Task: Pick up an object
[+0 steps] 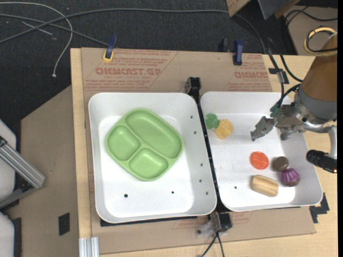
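The right bin (pixel 238 97) holds several small objects. A green piece (pixel 212 121) and a yellow piece (pixel 224 128) lie touching near its left wall. Toward the front right sit an orange-red disc (pixel 259 160), a brown ball (pixel 280 164), a purple piece (pixel 290 176) and a tan cylinder (pixel 265 185). My gripper (pixel 274 130) hangs over the right bin's upper right part, above the disc and right of the yellow piece. Its two dark fingers stand apart with only white bin floor between them.
The left bin (pixel 155 197) holds a green three-compartment plate (pixel 143 143). A black divider clamp (pixel 192 83) sits between the bins at the back. Blue clips (pixel 111 47) hold the cardboard base. The arm's orange band (pixel 324 79) comes in from the right.
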You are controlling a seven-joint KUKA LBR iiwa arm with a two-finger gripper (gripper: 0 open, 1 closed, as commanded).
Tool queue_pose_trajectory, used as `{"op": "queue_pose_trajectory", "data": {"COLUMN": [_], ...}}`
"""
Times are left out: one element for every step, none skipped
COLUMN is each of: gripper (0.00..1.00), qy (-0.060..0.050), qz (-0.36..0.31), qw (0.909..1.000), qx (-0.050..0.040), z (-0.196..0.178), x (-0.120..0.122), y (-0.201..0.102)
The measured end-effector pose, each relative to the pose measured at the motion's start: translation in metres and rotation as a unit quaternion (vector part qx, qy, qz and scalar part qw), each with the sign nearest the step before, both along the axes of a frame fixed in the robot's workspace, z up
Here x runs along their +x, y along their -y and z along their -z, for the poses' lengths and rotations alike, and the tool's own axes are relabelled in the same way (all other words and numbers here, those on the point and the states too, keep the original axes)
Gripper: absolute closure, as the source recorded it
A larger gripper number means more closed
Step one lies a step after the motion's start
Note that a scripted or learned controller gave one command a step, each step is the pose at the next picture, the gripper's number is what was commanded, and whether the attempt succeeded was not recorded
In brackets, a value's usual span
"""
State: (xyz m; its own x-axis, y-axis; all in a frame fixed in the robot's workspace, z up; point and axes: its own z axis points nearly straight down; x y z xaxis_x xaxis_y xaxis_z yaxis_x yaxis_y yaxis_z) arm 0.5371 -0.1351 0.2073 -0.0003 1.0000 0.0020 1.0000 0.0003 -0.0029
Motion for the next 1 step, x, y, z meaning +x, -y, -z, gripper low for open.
{"op": "queue_pose_trajectory", "data": {"gripper": [0.00], "qy": [0.001], "qz": [0.000], "qw": [1.0000], "qx": [-0.0001], "z": [-0.0005], "x": [0.0004], "y": [0.0000]}}
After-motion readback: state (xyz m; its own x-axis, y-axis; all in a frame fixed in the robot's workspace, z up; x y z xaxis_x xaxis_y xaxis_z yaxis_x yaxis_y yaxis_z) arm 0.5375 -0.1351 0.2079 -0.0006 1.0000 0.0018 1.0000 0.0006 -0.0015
